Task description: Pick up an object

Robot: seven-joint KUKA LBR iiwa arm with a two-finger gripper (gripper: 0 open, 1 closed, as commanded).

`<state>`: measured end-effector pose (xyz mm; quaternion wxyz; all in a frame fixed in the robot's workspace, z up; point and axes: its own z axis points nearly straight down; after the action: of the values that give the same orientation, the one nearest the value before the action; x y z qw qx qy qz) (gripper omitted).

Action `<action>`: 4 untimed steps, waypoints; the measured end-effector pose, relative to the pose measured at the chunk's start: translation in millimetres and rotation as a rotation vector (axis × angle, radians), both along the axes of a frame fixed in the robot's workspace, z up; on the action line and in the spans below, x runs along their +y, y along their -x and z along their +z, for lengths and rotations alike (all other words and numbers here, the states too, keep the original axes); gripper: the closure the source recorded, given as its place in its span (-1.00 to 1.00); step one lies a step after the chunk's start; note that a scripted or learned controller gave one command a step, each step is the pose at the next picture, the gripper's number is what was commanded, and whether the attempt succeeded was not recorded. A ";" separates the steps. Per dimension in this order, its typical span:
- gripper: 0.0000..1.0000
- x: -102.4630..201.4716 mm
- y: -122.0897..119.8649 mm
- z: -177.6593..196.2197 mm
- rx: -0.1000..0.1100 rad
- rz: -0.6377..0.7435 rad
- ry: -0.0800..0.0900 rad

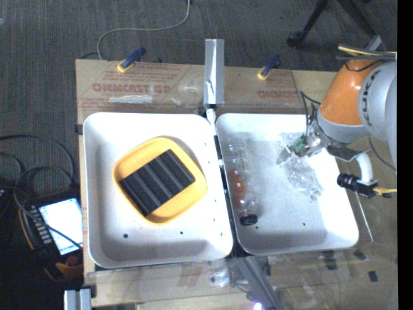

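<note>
Right bin (335, 231): fingers (301, 146) over crumpled clear plastic (302, 172), grip state indiscernible.

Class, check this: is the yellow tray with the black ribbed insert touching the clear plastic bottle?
Apart. The camera view shows the yellow tray with the black ribbed insert in the left white bin, the clear plastic bottle in the right white bin.

Arm (381, 102): you see a rounded grey KUKA link entering from the right, its shell smooth and pale.
Band (345, 95): a glossy orange collar wraps the arm just above the wrist.
Lettering: dark letters run along the grey shell beside the orange; you can't read them whole.
Cables (310, 112): thin dark leads loop by the wrist.
Tool (302, 144): small, pale, with a green patch; details blur.
</note>
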<state>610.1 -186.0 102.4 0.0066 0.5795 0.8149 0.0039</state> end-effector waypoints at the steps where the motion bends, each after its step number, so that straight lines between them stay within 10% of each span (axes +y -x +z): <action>1: -1.00 -0.5 0.0 -0.1 -0.001 0.000 0.001; 2: -1.00 -10.7 44.8 -10.2 -0.002 0.106 0.003; 3: 1.00 -7.0 41.8 1.5 -0.008 0.110 -0.002; 4: -1.00 -8.4 42.8 0.6 -0.006 0.109 0.000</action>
<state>567.2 -194.4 103.0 0.0087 0.5343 0.8452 0.0057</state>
